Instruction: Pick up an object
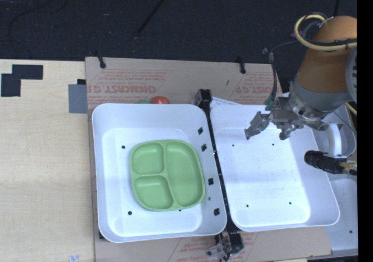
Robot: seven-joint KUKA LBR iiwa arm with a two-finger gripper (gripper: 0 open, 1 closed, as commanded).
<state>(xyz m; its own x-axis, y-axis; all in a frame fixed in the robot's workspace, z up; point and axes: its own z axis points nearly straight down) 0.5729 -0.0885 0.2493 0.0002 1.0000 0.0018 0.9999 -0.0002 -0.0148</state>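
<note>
dark carpet floor (175,10), pale wooden bench (41,162)

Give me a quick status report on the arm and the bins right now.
Tool open, over the right bin, holding nothing. Green divided plate flat in the left bin, apart from the tool. Nothing between them but the bin walls.

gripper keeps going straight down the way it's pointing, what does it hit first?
Most likely the bare floor of the right bin. The gripper hangs above that bin's upper part, nothing under it. The green divided plate sits in the left bin. Depth is unclear.
</note>
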